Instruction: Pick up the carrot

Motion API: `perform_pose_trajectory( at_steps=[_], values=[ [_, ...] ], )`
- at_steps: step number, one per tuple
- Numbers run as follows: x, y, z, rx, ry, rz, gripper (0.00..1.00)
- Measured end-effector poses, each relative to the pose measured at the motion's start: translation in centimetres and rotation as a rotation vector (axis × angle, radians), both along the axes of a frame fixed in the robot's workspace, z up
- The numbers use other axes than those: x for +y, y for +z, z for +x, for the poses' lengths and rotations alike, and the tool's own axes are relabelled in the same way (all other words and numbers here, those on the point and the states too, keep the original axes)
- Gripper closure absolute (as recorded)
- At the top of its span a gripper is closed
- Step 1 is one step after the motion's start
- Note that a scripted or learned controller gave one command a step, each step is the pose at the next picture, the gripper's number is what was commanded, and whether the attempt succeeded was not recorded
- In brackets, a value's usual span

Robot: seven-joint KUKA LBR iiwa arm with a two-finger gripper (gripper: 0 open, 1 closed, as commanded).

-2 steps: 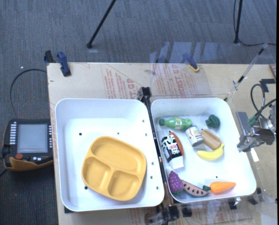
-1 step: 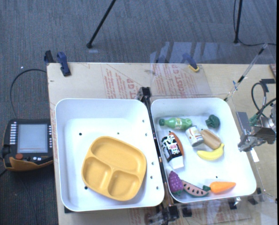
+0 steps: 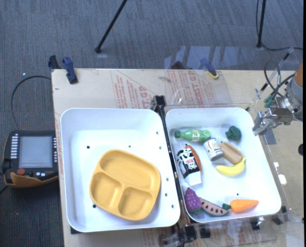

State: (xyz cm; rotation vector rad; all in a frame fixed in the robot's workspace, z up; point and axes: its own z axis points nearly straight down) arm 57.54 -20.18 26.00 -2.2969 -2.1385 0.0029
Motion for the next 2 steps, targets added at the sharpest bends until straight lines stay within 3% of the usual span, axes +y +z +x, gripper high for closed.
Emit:
perform_pose_trajectory(
  at_steps=[2],
  values=[
    [-0.9,1.2,6.8,-0.003,0.419,0.000,1.00]
  ],
)
